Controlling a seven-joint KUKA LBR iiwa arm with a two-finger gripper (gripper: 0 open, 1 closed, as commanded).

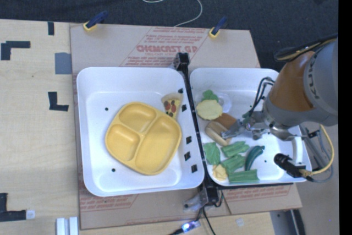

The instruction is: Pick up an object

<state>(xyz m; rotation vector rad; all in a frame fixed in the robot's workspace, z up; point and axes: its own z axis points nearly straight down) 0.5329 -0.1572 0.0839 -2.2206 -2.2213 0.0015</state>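
Observation:
The right bin [236, 75] holds several toy foods. A brown block [218, 129] lies near its middle, with a round pale-yellow slice [209, 110] and a green leafy piece [209, 96] behind it. Green pods [234, 149], a dark green pepper [253, 157] and a small yellow piece [219, 173] lie along the front. My gripper [240, 128] is low in this bin, right beside the brown block's right end and just above the pods. The wrist hides how its tips stand. Nothing is seen lifted.
The left bin [93, 118] carries a yellow divided plate [143, 137] and a small pizza-slice toy [172, 104] at its right wall. The black divider [190, 118] runs between the bins. The arm's cables [297, 168] hang over the right bin's front right corner.

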